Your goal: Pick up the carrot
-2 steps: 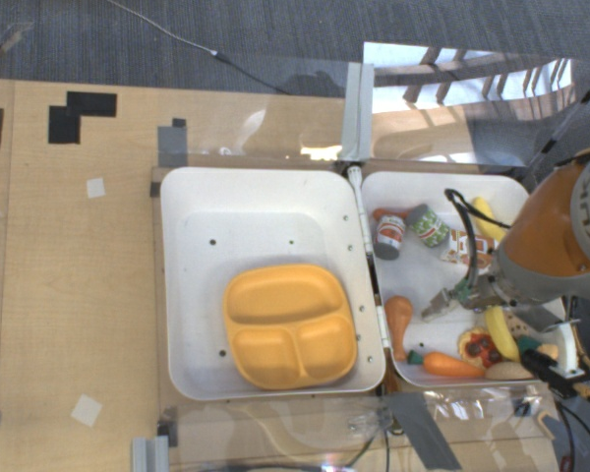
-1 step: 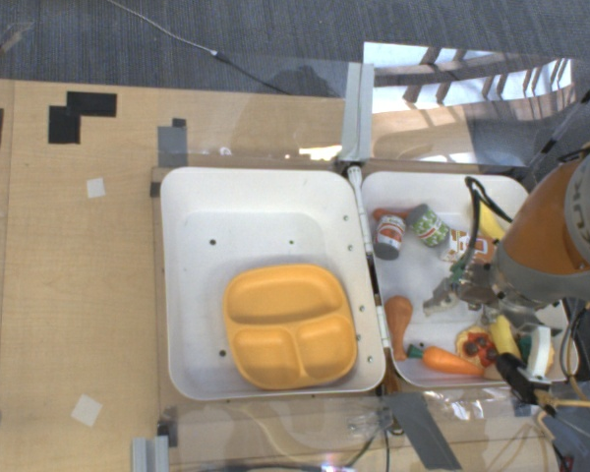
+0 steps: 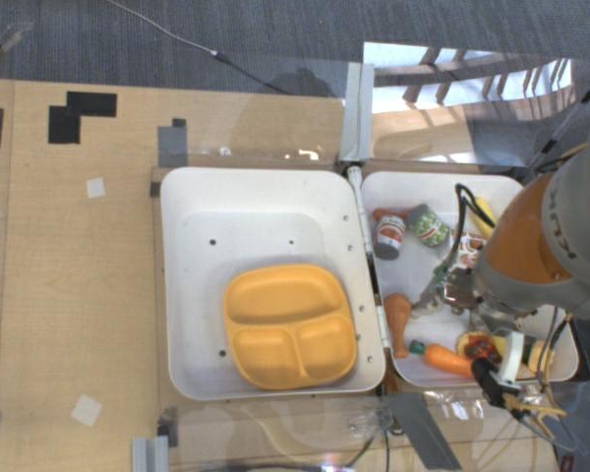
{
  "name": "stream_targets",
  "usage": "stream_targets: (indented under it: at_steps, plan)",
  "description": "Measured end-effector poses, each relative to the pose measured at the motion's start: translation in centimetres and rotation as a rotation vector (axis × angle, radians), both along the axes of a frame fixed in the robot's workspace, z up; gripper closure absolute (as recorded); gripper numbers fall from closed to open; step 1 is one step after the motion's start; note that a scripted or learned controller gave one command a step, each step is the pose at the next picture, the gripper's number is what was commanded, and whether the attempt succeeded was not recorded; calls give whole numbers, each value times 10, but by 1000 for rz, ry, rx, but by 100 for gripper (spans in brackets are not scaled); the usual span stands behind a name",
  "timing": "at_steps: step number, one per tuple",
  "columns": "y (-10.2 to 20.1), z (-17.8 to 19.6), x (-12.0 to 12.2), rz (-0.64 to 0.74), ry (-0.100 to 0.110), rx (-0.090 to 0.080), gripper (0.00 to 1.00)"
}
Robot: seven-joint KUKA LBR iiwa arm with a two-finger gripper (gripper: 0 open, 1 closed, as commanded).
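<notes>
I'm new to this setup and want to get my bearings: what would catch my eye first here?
The yellow divided tray in the left bin stands out most. Next is the grey arm with its orange band, reaching over the right bin. That bin holds a clutter of small items, among them the carrot near its front edge.

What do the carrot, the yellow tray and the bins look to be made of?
Carrot: likely toy plastic, with a smooth, evenly orange skin. Yellow tray: moulded matte plastic with rounded compartments. Bins: white plastic, probably, with a faint sheen and rounded corners.
</notes>
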State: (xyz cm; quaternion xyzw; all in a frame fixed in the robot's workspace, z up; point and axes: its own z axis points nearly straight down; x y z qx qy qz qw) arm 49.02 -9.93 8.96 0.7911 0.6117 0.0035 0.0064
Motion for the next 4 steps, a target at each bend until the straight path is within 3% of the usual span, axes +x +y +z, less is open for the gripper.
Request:
stream_targets:
  at_steps: [1, 2, 3, 4]
  plan:
    - [6, 0, 1, -116, -4, 1, 0]
    - [5, 0, 4, -497, -11, 12, 0]
    - [6, 11, 5, -489, -12, 13, 100]
    - [30, 142, 1, -244, 1, 9, 100]
